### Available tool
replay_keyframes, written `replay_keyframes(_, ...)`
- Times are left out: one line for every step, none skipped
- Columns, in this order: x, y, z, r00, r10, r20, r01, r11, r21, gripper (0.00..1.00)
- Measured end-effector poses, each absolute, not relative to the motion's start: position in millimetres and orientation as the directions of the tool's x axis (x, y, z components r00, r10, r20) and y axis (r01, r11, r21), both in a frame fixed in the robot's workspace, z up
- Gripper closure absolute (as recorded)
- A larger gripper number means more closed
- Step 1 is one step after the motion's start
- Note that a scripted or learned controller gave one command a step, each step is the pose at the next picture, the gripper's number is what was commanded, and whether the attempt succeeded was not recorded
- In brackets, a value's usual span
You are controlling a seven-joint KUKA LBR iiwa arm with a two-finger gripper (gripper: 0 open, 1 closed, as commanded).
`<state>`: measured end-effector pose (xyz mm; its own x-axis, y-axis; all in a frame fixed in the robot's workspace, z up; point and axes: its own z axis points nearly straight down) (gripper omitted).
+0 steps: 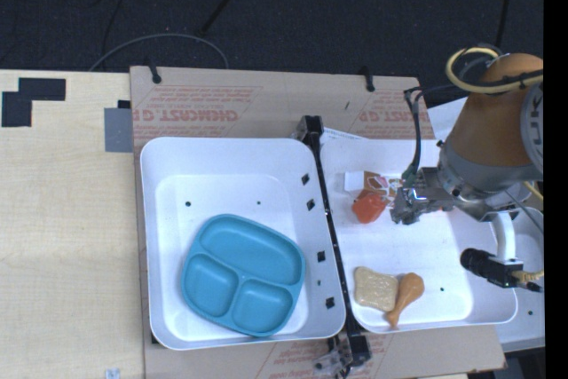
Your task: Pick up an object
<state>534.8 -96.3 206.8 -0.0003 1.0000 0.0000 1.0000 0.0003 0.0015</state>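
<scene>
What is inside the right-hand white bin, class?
A red toy, a slice of toast, a drumstick and a small packet. The arm and tool cover part of its floor.

Two white bins [160, 182], one blue tray [241, 275], one tomato [368, 209], one drumstick [404, 293], one bread slice [374, 287]

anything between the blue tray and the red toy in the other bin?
Camera view: between the blue tray and the red toy run the two bins' adjoining white walls and the black divider strip with its clips. No loose object lies on that stretch.
</scene>
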Motion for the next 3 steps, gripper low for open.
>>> replay_keyframes(526.5, -102, 256, 0.000, 1.000, 0.000, 1.000, 0.000, 0.002, 1.00)
replay_keyframes(541.0, -44, 243, -0.005, 1.000, 0.002, 1.000, 0.005, -0.004, 1.00)
replay_keyframes(545.8, 8, 227, -0.004, 1.000, 0.002, 1.000, 0.004, -0.006, 1.00)
